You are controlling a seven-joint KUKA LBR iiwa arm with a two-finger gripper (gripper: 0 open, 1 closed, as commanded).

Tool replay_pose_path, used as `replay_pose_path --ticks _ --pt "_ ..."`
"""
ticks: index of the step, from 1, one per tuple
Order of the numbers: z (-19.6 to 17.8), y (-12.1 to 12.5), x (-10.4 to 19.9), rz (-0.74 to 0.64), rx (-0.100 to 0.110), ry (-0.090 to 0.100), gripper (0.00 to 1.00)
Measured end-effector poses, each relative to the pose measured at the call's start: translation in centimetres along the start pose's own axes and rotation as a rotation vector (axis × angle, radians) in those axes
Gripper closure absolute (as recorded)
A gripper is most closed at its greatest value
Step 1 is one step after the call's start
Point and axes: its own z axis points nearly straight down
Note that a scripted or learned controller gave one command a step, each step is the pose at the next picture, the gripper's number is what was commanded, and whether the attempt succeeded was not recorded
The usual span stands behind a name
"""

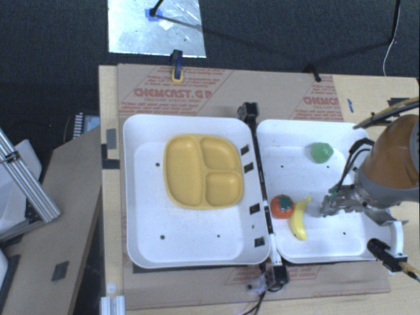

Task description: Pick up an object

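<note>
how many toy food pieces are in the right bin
3. A green round one lies toward the bin's far side, a red tomato-like one sits near the divider, and a yellow banana lies beside it, close or touching. The arm covers the right bin's right part, so more may be hidden.

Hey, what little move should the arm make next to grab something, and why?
Probably ease the claw left toward the banana. It hovers in the right bin just right of the banana, nothing visibly held, and the banana is the nearest object, with the tomato just beyond.
</note>
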Motion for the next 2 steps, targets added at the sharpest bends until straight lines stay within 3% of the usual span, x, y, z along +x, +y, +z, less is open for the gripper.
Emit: replay_pose_path --ticks 2 --pt "-10.8 0.3 -1.2 -0.004 -0.004 -0.002 1.0"
